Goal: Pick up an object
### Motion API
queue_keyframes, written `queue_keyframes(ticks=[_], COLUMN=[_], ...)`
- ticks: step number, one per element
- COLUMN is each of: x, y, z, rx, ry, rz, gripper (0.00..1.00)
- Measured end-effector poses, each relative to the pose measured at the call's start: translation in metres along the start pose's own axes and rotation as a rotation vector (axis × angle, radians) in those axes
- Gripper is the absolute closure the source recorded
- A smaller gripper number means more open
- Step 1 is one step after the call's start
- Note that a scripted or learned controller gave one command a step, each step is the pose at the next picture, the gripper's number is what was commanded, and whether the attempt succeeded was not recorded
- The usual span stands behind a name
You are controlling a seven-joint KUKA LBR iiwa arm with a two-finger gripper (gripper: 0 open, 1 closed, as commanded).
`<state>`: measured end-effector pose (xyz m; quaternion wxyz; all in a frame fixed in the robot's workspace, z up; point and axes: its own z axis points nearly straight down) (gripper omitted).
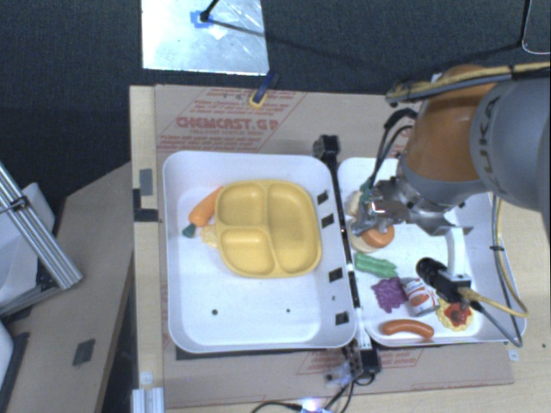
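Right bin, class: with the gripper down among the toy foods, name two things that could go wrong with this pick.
1. The gripper sits low over an orange round piece with a green pod close beside it, so it may nudge or catch the neighbour instead.
2. The gripper works close to the divider between the bins, so it might clip that wall.

Left bin (185, 317): a yellow sectioned plate (263, 228) lies near its centre, tilted toward the far right corner. An orange carrot (203, 206) rests against the plate's left edge. Brown cardboard (228, 120) underlies both bins. Beyond the bench's far edge, a silver foil sheet (205, 22) lies flat on dark carpet (60, 76).
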<state>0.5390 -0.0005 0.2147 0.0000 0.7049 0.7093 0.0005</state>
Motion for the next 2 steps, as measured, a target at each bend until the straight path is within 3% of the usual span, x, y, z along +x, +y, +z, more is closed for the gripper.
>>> queue_keyframes(ticks=[2], x=[-0.003], y=[0.0042], z=[-0.0184], rx=[-0.002], ry=[0.0], rz=[0.0], gripper=[1.0])
